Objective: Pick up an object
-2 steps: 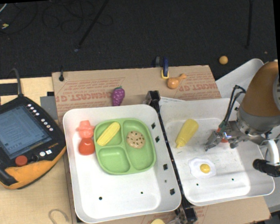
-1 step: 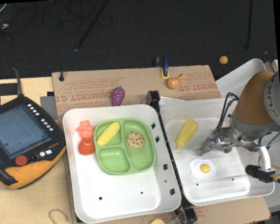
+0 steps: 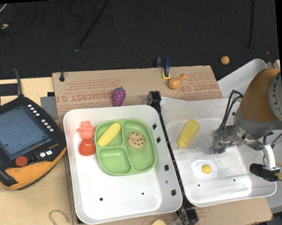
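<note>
Inverted red print on cardboard, unreadable

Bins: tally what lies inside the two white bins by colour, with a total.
Yellow: 2, corn cob, mustard bottle
Green: 1, divided plate
Red/pink: 1, hydrant-shaped toy
Brown: 1, cookie
White and yellow: 1, fried egg
Total: 6

At the right edge of the frame I see my arm as a bulky rounded body, its broad upper band orange-brown with a grey shell beside and below it. Thin black cables loop off its left side toward the small dark gripper, which looks metallic and cluttered. Lower right, a white bracket carries a black cylindrical fitting with a short lead.
</note>
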